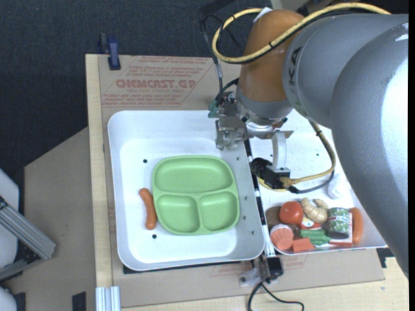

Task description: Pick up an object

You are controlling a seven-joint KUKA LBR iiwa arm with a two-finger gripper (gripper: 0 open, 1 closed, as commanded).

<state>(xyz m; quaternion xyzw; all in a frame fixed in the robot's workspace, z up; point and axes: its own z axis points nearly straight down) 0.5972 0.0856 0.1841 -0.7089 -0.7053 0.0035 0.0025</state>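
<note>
A: From the camera view, where is the gripper (249, 141)?

B: Hanging over the wall between the 2 bins, above the right bin (305, 149). Nothing sits in it; whether it is apart or together, I cannot tell.

A: And the things to pick?

B: A toy food pile (311, 227) lies in the right bin's near corner. An orange sausage (149, 208) lies in the left bin (126, 135), just beside the green tray (194, 194).

A: So which step?

B: Approach, I judge. Next it must travel toward the pile, then descend over 1 piece.
</note>
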